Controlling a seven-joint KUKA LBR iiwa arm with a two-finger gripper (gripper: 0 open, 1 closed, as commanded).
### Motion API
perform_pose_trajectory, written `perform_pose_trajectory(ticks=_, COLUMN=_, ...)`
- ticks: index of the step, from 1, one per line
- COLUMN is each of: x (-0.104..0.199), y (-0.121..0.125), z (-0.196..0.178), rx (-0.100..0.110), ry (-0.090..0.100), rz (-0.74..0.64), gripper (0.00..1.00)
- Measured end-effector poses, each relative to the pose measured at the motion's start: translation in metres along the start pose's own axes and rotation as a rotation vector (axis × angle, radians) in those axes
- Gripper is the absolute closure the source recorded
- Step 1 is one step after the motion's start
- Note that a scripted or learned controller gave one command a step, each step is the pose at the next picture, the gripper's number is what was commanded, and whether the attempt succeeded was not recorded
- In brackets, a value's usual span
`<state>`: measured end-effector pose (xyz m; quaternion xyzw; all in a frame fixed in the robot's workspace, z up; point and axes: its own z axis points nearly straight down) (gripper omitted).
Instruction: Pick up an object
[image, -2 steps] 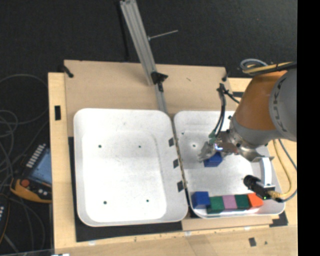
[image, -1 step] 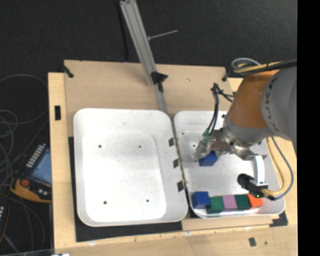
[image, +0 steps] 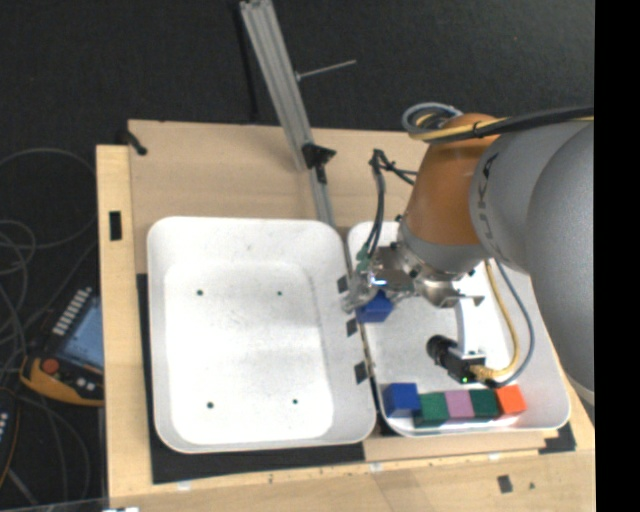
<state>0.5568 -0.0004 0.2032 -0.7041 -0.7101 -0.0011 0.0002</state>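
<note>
Beneath the claw (image: 372, 290), clamped between its fingers, hangs a small blue block (image: 374, 309); likely light and rigid, gripped by flat opposite faces.

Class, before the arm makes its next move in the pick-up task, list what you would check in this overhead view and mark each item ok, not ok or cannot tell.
1. Gripper is over the right bin, at its left edge: ok.
2. A blue object sits right below the gripper: ok.
3. Blue object is held between the fingers: cannot tell, the wrist hides them.
4. Other blocks lie apart from the gripper, in a row along the bin's front wall: blue block, green block, purple block, dark green block, orange block: ok.
5. Left bin is in place beside the right bin: ok.
</note>
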Motion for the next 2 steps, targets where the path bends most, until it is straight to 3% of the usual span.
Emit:
perform_pose_trajectory(ticks=1, x=0.075, y=0.037, z=-0.097, rx=-0.009, ry=0.001, rz=0.000, gripper=1.00)
perform_pose_trajectory(ticks=2, x=0.048, y=0.043, z=-0.172, rx=-0.007, ry=-0.002, rz=0.008, gripper=1.00)
